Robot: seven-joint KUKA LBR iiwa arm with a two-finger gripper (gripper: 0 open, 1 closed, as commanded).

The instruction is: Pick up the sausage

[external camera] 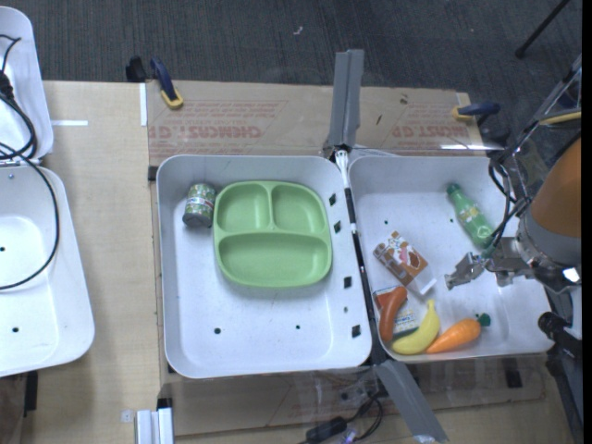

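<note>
The sausage [391,304] is a short red-orange piece lying near the front left corner of the right bin [421,188]. It touches the yellow banana [419,330] beside it. My gripper [462,273] hovers over the middle right of that bin, to the right of the sausage and a little farther back. Its fingers [453,280] stand open and hold nothing. The arm's orange band [561,197] is at the right edge of the view.
In the right bin also lie a carrot [455,335], a red and white snack packet [400,258] and a green bottle [470,215]. The left bin [185,322] holds a green divided plate [273,232] and a small can [198,203]. A grey divider [347,95] stands between the bins.
</note>
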